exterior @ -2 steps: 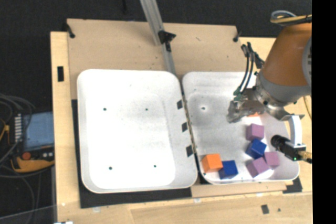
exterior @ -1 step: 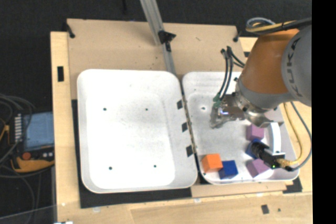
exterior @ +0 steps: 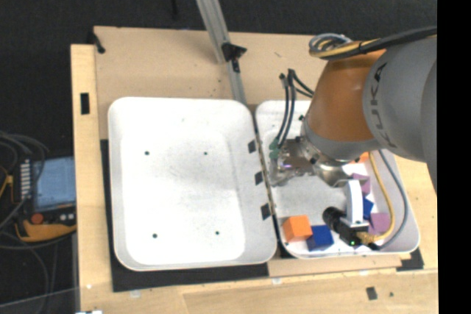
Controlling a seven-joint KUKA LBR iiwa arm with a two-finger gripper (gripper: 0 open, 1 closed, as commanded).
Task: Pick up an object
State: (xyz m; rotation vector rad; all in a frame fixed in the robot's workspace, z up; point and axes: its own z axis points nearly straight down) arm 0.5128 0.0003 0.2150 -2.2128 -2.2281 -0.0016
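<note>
Grey arm point(exterior: 353, 106) with the orange band is reaching in from 3 o'clock and hanging over the right bin point(exterior: 298, 196), covering most of its 12 o'clock half. Gripper point(exterior: 285, 164) is sitting low at the bin's 9 o'clock side, just beside the wall shared with the left bin point(exterior: 184, 173); it is seen from above and partly blocked by the wrist, so I cannot tell if it is spread, closed or clamped on anything. Nothing is showing in its grasp. Candidate objects are all lying in the right bin: orange block point(exterior: 297, 226) is resting on the floor at about 7 o'clock, at 5 o'clock of the gripper and apart from it; blue block point(exterior: 321, 238) is sitting just beside the orange one at its 4 o'clock, close to the bin's 6 o'clock wall, contact unclear; purple block point(exterior: 380, 221) is lying toward 4 o'clock near the wall; a paler lilac piece point(exterior: 360, 173) is peeking out from under the arm at about 3 o'clock, shape unclear. Left bin is showing a few small dark dots on its floor. Both bins are sitting on the tan bench point(exterior: 147, 62), and a grey metal rail point(exterior: 210, 0) is slanting in from 12 o'clock toward the gap between them.
</note>
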